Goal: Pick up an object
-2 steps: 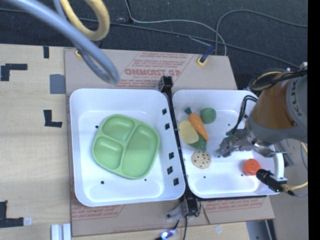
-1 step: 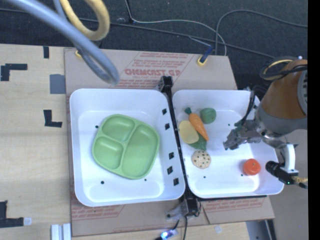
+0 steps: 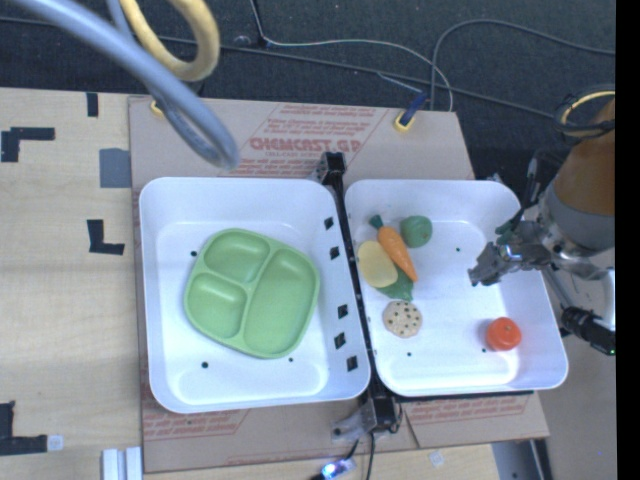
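Note:
The right bin (image 3: 450, 378) holds several toy foods: an orange carrot (image 3: 398, 251), a green ball (image 3: 417, 230), a pale yellow piece (image 3: 377, 265) on a dark green one, a speckled cookie (image 3: 403, 318) and a small orange-red fruit (image 3: 503, 334). My gripper (image 3: 487, 269) hangs over the right side of this bin, above and slightly left of the orange-red fruit, well right of the carrot cluster. Nothing shows between its dark fingers.
The left bin (image 3: 165, 368) holds a green divided plate (image 3: 252, 291). A black divider (image 3: 345, 268) runs between the bins. Grey and yellow hoses (image 3: 160, 43) cross the upper left. The arm's orange band (image 3: 590, 173) sits at the right edge.

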`<state>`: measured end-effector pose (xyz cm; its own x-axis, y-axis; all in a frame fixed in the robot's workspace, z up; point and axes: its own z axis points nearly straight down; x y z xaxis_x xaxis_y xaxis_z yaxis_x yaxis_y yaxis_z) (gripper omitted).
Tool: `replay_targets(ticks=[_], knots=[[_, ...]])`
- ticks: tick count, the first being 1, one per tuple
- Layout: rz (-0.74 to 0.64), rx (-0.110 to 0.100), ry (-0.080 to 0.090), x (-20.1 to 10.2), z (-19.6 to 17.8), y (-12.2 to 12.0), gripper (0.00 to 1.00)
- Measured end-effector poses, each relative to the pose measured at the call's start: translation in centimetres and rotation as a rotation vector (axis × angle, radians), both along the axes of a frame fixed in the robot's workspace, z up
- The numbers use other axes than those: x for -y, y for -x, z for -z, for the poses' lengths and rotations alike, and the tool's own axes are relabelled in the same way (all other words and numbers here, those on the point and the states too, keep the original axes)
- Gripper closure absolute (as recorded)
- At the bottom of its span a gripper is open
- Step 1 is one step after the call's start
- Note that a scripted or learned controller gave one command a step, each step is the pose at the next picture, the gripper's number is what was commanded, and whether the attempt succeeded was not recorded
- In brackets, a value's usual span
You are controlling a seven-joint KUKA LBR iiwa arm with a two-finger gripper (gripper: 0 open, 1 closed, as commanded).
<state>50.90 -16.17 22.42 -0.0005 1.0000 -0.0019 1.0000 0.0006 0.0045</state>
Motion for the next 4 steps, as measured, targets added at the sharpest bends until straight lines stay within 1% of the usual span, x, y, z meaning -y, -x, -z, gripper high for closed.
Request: replay_targets(ticks=[1, 2, 3, 4], knots=[[0.000, -0.005, -0.002, 0.0, -0.2, 0.0, 1.00], [-0.006, -0.004, -0.003, -4.8, -0.7, -0.4, 1.00], [-0.006, -0.006, -0.004, -9.8, -1.1, 0.7, 1.00], [-0.007, -0.007, -0.004, -16.2, -0.6, 1.0, 1.00]])
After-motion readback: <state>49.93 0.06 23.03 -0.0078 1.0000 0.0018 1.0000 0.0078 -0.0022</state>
